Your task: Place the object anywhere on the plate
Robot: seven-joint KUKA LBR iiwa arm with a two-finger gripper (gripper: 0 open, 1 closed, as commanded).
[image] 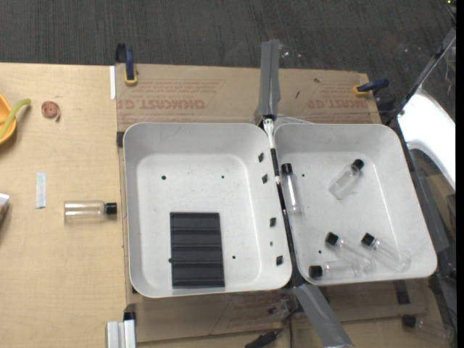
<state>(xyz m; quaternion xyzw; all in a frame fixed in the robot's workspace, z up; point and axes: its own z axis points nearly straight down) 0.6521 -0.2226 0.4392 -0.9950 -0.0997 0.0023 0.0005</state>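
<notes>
A black ribbed rectangular plate (196, 250) lies flat in the front middle of the left bin (145, 151). The right bin (391, 151) holds several clear vials with black caps. One vial (346, 180) lies tilted near the bin's back middle. Another vial (290, 188) rests along the bin's left wall. Three more vials (346, 248) (384, 251) (337, 270) lie clustered at the front. Nothing rests on the plate.
A clear vial (88, 209) lies on the wooden bench left of the bins, near a white strip (40, 191), a small red disc (49, 109) and a yellow object (7, 118). Clamps (125, 60) (370, 87) hold the cardboard behind the bins. A white arm part (431, 122) sits at the right edge.
</notes>
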